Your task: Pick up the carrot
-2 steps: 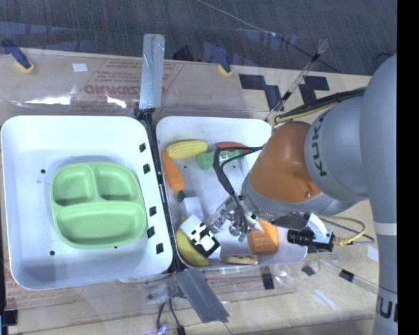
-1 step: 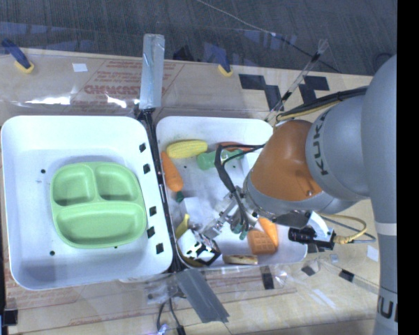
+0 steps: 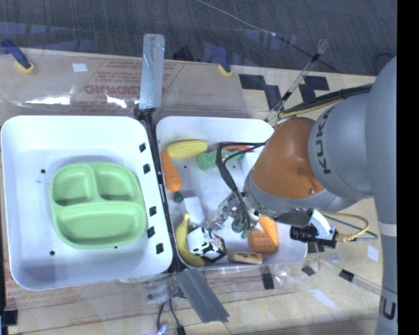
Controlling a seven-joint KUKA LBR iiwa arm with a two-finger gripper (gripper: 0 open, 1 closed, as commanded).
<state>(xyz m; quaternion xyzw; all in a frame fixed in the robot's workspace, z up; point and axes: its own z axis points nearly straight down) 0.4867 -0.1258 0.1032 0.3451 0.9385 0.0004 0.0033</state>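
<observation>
The carrot [image 3: 171, 174] is a small orange piece lying lengthwise against the left wall of the right bin [image 3: 216, 125], just below a yellow corn cob [image 3: 186, 149]. My gripper [image 3: 225, 219] hangs low in the middle of that bin, right of the carrot and lower in the view, apart from it. It hovers near a black-and-white object [image 3: 205, 246] and a banana [image 3: 184, 245]. The arm's orange band [image 3: 286, 166] and grey body cover the bin's right part. I see nothing held in the gripper.
A green item [image 3: 208, 160] lies beside the corn. An orange block [image 3: 264, 236] and a tan cracker-like piece [image 3: 246, 258] sit near the right bin's front wall. In the left bin [image 3: 21, 138] rests a green divided plate [image 3: 96, 204]. Cables trail beside the wrist.
</observation>
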